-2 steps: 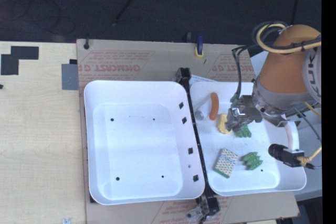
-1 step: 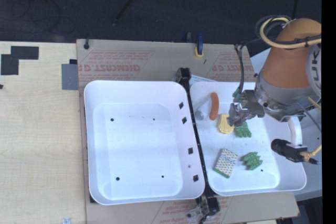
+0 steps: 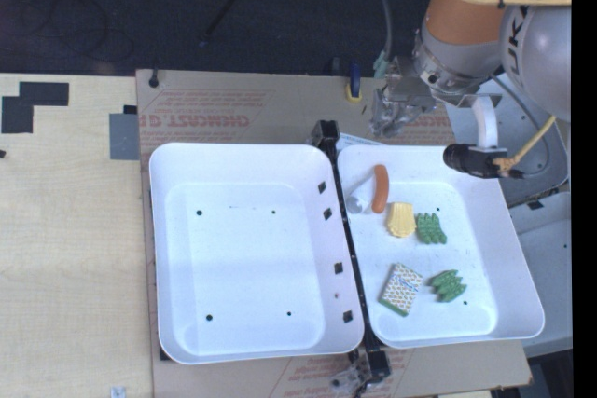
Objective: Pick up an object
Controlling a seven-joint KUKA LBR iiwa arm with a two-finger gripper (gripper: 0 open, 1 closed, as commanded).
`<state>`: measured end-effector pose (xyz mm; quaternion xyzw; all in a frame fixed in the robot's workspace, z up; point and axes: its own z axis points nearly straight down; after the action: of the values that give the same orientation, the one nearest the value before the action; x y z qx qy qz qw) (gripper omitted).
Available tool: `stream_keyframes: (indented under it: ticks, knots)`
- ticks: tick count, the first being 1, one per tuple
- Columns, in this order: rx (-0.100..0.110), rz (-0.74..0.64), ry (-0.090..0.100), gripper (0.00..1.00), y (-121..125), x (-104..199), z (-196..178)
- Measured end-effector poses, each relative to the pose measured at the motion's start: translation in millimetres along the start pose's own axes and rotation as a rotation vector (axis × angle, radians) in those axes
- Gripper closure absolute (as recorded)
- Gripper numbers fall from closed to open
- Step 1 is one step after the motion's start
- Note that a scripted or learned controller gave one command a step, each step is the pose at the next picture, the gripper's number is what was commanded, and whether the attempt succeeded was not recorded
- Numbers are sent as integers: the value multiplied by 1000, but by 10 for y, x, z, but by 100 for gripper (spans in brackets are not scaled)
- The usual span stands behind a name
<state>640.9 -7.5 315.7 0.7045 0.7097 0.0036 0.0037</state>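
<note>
Orange toy sausage [image 3: 380, 188], upper middle of the right bin [image 3: 522, 294], looks light, stiff, slightly slick; pinch across its narrow middle; whether the gripper's [image 3: 390, 118] jaws stand apart I cannot tell.

Two bins sit side by side on a board [image 3: 233, 112], the left bin [image 3: 177, 247] touching the right bin [image 3: 504, 294] along a clipped seam. The board lies on a bench [image 3: 65, 247] that extends toward 9 o'clock.

In the right bin, a sausage [image 3: 380, 188] lies near the far left corner, at about 11 o'clock from the bin's middle. A chip [image 3: 401, 220] lies just at 5 o'clock of the sausage. A pod [image 3: 430, 228] sits just beside the chip at 3 o'clock. A second pod [image 3: 447, 285] lies toward 6 o'clock of the first, well apart. A sponge [image 3: 401, 289] lies at 9 o'clock of the second pod, near the seam.

The gripper [image 3: 392, 118] hangs beyond the right bin's far edge, at 12 o'clock of the sausage.
</note>
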Motion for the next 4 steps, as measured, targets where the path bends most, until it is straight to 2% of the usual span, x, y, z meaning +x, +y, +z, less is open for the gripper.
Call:
stream_keyframes:
  ticks: [1,2,3,4]
  knots:
    - [20,16,-1,100,-916,-692,314]
    - [12,2,1,100,-639,13,279]
    - [19,12,0,100,-1176,-459,587]
    - [22,21,-2,100,-1626,-1673,1349]
